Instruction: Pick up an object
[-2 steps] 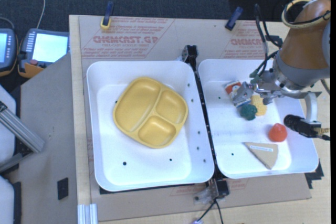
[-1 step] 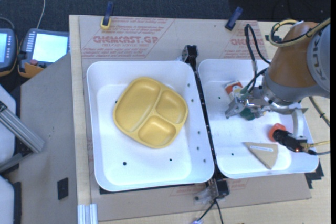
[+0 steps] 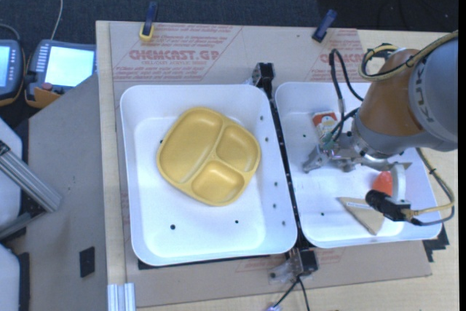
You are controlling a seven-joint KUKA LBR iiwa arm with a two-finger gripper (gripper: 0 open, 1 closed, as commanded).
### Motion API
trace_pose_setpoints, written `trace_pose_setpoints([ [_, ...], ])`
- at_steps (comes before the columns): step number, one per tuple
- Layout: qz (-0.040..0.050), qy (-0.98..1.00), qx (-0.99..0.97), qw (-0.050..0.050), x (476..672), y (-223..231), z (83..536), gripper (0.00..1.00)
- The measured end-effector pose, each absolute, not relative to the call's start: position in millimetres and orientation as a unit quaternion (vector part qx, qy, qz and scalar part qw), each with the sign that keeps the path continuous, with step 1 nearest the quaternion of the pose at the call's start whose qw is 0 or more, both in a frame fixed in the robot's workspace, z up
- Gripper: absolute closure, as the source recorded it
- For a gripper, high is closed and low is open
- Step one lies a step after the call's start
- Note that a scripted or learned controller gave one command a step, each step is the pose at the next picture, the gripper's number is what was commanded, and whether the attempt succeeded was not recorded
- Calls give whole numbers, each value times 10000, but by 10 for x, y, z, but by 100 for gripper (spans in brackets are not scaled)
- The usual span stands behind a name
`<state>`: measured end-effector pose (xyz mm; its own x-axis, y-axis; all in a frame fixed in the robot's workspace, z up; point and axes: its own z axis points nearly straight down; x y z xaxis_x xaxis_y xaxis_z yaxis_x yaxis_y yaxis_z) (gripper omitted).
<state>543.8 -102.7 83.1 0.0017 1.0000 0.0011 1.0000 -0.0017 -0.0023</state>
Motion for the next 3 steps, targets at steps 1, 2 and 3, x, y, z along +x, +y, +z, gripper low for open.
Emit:
trace_pose_setpoints([
  [1,-7,-7067,-7076,-10,5449,-1027,954,100],
  [2,-13,-7067,-7075,-31,5463,-1138,1495,100],
  [3,-25,-7079,-7063,-40,5524,-1069,2101,100],
])
